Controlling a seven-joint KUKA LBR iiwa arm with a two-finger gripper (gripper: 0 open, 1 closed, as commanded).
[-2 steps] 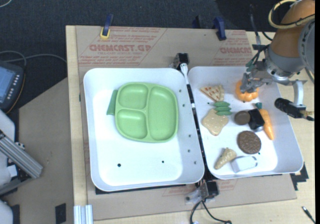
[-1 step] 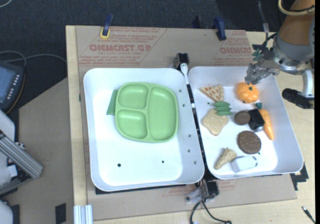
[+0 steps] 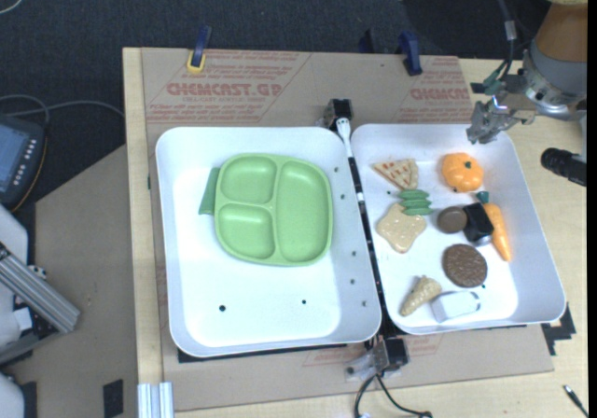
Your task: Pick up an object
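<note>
Two white bins sit side by side. The left bin (image 3: 177, 248) holds a green divided plate (image 3: 275, 209). The right bin (image 3: 532, 248) holds toy foods; a carrot (image 3: 499, 232) lies at centre right, long axis near vertical, narrow tip toward the lower edge. The gripper (image 3: 485, 122) hangs at the upper right over the bin's top rim, holding nothing; whether its fingers are spread or together cannot be told.

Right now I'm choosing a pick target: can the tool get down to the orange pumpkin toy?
Probably yes: the tool hangs just above the pumpkin toy, whose top is uncovered.
</note>
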